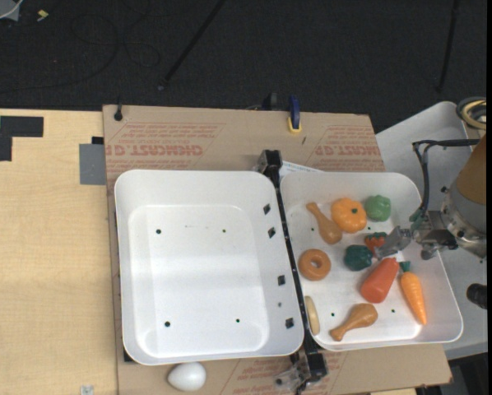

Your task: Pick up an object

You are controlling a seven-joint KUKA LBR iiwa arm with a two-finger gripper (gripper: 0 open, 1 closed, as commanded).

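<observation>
You have the arm (476, 179) reaching in from the right over the right bin (439, 336), with the end effector (398, 241) low among the toys, just beside the red pepper-like piece (379, 280) and close to a small dark green item (358, 257). You cannot tell from this slanted view how far it is open, nor whether anything sits in its grip; the metal parts blur against a small red-and-teal scrap at that spot. Note the candidates, all in the right bin: orange pumpkin (349, 214), green round toy (378, 207), doughnut (315, 264), carrot (414, 297), and two tan drumstick shapes (323, 223) (355, 319). The left bin (147, 188) holds nothing for you to target. A white egg-like object (187, 376) lies on the worktop (48, 262) outside the bins, touching the near edge of the left bin. Judgement: you are at the approach or descent stage, with the grasp not yet confirmed. The next move calls for a clean closure on one item, probably the red piece, then a straight lift. Watch for neighbours crowding the grip, since the carrot and the dark green item lie near.
</observation>
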